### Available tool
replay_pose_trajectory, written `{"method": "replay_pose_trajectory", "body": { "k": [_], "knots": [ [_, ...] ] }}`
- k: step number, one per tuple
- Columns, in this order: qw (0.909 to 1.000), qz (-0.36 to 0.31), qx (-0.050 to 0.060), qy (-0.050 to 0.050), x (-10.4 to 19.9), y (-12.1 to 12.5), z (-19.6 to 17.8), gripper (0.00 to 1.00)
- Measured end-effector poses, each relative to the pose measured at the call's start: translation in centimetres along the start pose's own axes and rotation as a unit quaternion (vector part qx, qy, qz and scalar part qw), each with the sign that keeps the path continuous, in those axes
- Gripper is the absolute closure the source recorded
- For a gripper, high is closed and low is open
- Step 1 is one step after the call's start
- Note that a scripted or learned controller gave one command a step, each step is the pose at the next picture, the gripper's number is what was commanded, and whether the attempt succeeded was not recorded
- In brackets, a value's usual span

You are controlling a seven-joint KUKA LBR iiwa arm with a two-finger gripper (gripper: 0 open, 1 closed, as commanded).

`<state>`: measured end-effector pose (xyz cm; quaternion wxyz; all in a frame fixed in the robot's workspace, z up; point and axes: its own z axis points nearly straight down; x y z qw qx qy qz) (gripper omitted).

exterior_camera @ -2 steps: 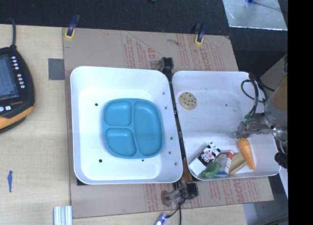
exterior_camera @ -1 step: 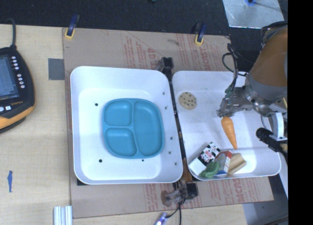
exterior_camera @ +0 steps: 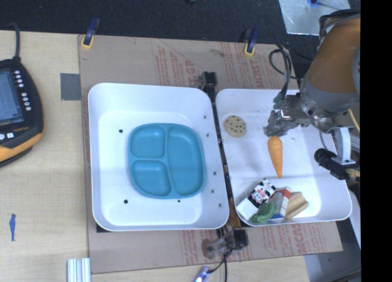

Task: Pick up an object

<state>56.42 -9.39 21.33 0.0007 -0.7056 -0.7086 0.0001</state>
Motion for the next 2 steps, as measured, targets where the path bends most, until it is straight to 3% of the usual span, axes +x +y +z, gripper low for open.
{"method": "replay_pose_trajectory", "body": {
  "k": [1, 2],
  "knots": [
    [1.0000, 0.000, 0.001, 0.000, 3.1, 1.2, -1.9, 1.00],
    [1.0000, 0.000, 0.000, 0.000, 7.4, 3.6, -1.4, 1.00]
  ]
}}
